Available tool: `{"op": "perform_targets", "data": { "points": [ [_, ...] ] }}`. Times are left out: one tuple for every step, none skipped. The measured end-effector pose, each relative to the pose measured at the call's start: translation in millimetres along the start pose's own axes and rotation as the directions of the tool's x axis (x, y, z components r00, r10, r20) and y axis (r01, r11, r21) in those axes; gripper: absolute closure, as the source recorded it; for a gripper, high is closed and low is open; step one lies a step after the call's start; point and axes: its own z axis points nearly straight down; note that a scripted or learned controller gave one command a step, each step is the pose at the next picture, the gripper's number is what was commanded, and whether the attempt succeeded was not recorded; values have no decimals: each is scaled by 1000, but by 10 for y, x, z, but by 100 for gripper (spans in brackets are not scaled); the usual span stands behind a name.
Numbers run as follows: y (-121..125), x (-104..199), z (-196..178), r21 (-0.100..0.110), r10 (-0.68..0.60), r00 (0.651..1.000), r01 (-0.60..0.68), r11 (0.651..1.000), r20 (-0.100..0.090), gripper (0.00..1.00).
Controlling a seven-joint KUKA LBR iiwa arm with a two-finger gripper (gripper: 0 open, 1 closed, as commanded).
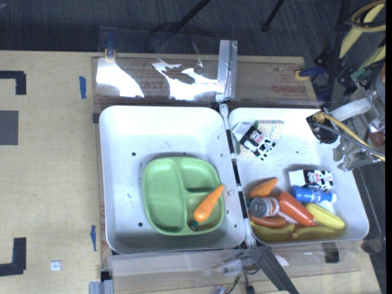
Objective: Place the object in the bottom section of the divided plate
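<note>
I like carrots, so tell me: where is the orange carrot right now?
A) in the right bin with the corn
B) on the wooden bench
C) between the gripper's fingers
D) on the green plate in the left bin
D: the carrot lies across the lower right part of the green plate, which sits in the left bin.

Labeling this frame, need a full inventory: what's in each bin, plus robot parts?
bins: 2, white, side by side on the bench
divided plate: 1, green, left bin
carrot: 1, orange, on the plate's lower right section, tip over the rim
cow-print items: 2, black and white, right bin, upper left and middle right
toy food pile: several, orange, red, yellow, blue, right bin's near side
corn: 1, yellow, in that pile
arm: 1, grey, right edge over the right bin
</note>
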Motion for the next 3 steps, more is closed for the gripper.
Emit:
{"op": "perform_targets", "data": {
  "points": [
    [953,57,836,4,5,1000,-5,1000,2,100],
    [1414,344,375,1,1,1000,-1,1000,0,100],
    [1578,444,101,1,0,1000,0,1000,-1,100]
  ]
}}
